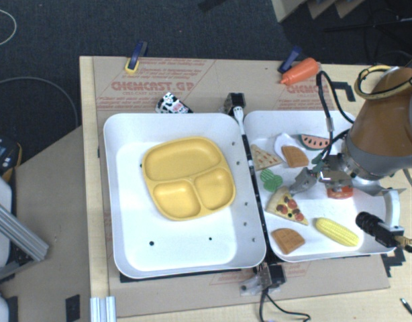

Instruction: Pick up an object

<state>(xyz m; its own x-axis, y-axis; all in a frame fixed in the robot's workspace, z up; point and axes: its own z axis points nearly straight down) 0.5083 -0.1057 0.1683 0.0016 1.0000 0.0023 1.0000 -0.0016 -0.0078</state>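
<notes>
My tool (303, 180) hangs low over the right bin (260, 123), its dark fingers pointing toward the divider between the two bins. I cannot tell whether the fingers are spread or pressed together: at this slant they merge into one dark shape, and nothing shows between them.

Objects available for picking, placed relative to the tool:
- Pizza slice (287, 206): just below the fingertips, toward the near edge of the surface.
- Green piece (271, 179): just beside the tips, on the divider side.
- Tan triangular wedge (263, 157): beyond the green piece, toward the far rim.
- Brown bread-like piece (295, 156): directly past the tool, near the far side.
- Watermelon slice (314, 141): farther back, beside a white object (284, 142) that may be a small dish.
- Red item (339, 192): behind the tool, partly under my wrist.
- Corn cob (337, 231): behind and below the tool, near the front rim.
- Brown cookie-like piece (287, 239): below the pizza slice, in the front corner.

The left bin (119, 200), well apart from the tool across the divider, holds a yellow divided plate (188, 177). An orange carrot-shaped object (300, 71) lies on the surface (213, 79) beyond the right bin.
</notes>
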